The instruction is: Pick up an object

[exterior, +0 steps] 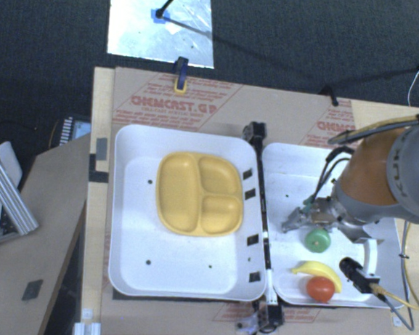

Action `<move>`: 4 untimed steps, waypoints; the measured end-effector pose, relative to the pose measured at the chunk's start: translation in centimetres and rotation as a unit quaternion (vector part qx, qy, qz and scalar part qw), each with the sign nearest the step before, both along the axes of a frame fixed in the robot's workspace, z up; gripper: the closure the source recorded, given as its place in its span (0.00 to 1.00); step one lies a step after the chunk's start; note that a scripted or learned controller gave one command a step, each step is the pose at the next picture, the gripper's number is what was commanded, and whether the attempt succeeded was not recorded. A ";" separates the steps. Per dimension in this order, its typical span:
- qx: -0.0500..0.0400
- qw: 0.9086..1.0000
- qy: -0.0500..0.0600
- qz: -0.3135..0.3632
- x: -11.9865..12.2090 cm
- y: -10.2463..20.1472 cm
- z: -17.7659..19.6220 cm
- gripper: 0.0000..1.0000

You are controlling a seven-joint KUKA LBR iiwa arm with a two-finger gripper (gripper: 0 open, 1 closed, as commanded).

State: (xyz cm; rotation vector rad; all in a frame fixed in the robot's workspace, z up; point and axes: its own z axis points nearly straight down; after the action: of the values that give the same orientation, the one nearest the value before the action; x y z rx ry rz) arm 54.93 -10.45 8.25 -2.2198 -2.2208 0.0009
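My gripper (308, 219) hangs low in the right bin (289, 170) with its fingers spread and nothing between them, the green ball (317, 240) lying just beside it toward the bin's near edge

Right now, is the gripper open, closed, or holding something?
Gripper: cannot be told. It sits in the right bin, just above the green object, with nothing visibly held.
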 end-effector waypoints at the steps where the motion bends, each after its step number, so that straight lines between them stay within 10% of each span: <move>1: -0.001 1.000 -0.002 0.000 0.1 0.0 1.2 1.00; 4: -0.001 1.000 -0.004 0.002 -0.1 -1.2 18.2 1.00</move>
State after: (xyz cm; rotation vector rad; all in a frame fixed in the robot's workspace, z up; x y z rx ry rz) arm 54.87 -11.69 26.41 -2.2204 -2.2295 -0.0051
